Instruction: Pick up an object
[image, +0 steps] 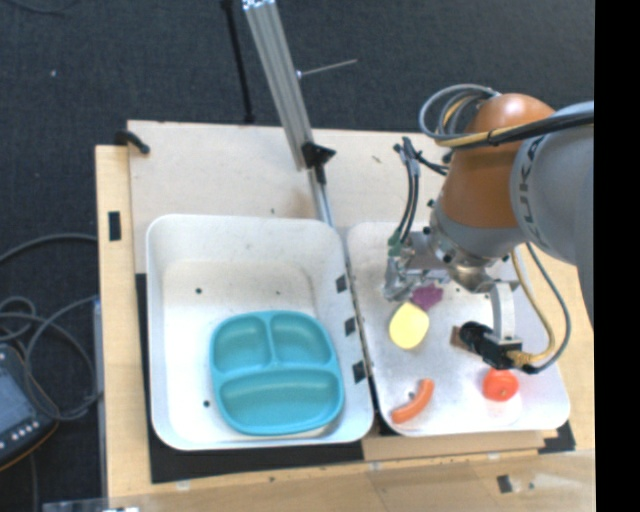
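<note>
My gripper (403, 280) hangs low over the far part of the right bin (540, 400), under the grey arm with its orange band (495, 165). A small purple object (428, 296) lies right beside the gripper's tip, partly hidden by it; I cannot tell whether they touch. A yellow round object (408, 326) sits just in front of the gripper. Nearer the front edge lie an orange carrot-shaped piece (412, 400) and a red-orange object (500, 385).
The left bin (175, 300) holds a blue divided plate (275, 372). A black connector on a cable (485, 343) hangs over the right bin. A slanted metal post (285, 85) rises behind the bins.
</note>
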